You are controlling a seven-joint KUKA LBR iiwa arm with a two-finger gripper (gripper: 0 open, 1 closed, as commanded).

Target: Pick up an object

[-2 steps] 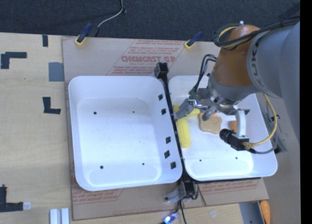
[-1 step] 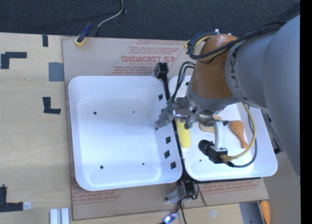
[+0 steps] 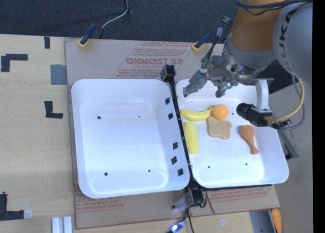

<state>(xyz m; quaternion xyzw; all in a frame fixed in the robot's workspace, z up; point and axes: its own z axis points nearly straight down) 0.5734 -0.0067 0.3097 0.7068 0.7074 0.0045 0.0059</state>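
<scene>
My gripper [image 3: 207, 88] hangs over the back of the right bin [image 3: 238, 171], its two grey fingers [image 3: 193, 84] spread open with nothing between them. Just below it lie a yellow banana [image 3: 196, 114] and a small orange ball [image 3: 220, 111]. A tan slice of bread [image 3: 219, 129] rests in front of the ball. A yellow corn cob [image 3: 191, 137] lies along the bin's left wall. A brown chicken drumstick [image 3: 249, 138] sits toward the right side.
The left bin [image 3: 122, 135] stands beside the right one, with a black divider [image 3: 175, 125] running between them. The arm's orange band [image 3: 264, 3] and grey wrist loom over the right bin's back right corner. Cables trail at the right.
</scene>
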